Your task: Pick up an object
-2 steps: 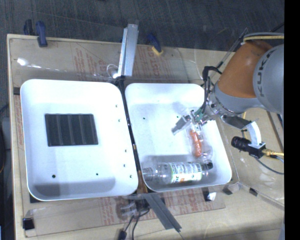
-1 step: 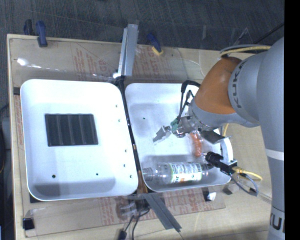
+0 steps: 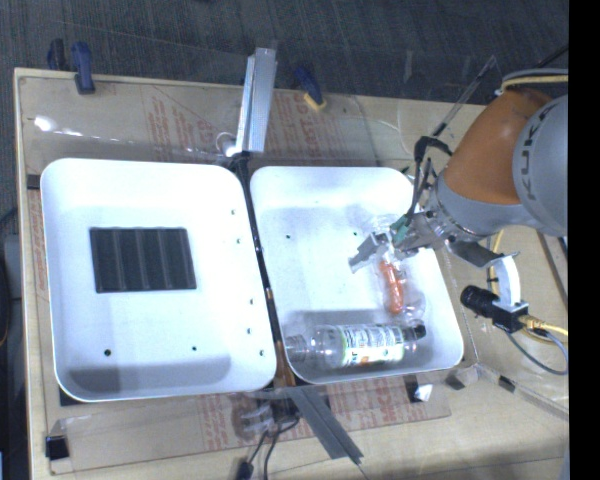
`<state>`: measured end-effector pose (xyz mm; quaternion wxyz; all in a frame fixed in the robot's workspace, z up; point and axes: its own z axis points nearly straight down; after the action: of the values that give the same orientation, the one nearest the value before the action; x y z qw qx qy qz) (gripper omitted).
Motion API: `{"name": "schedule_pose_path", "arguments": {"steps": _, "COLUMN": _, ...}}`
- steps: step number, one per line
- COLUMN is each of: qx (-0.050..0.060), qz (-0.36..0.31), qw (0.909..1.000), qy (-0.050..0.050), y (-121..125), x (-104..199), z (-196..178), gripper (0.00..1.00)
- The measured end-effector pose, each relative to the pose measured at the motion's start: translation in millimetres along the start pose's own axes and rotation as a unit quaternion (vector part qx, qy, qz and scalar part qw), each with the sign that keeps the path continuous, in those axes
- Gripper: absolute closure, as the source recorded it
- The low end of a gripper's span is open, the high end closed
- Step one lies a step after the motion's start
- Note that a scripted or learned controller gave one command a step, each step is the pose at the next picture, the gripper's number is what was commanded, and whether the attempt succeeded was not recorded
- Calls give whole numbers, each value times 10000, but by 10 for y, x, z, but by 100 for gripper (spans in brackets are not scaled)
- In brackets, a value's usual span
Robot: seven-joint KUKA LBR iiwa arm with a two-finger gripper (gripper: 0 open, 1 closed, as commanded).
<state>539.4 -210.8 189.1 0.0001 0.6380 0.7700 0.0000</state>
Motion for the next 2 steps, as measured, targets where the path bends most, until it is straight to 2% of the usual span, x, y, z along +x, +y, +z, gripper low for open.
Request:
{"name": "schedule_pose_path", "arguments": {"steps": 1, "qx": 4, "qz": -501, "qw": 9987, "qy": 4, "y": 89, "x": 7, "z": 91, "gripper": 0}}
{"name": "schedule_pose_path", "arguments": {"steps": 2, "qx": 1, "qz": -629, "qw": 9980, "qy": 1, "y": 315, "x": -51, "z": 223, "gripper": 0}}
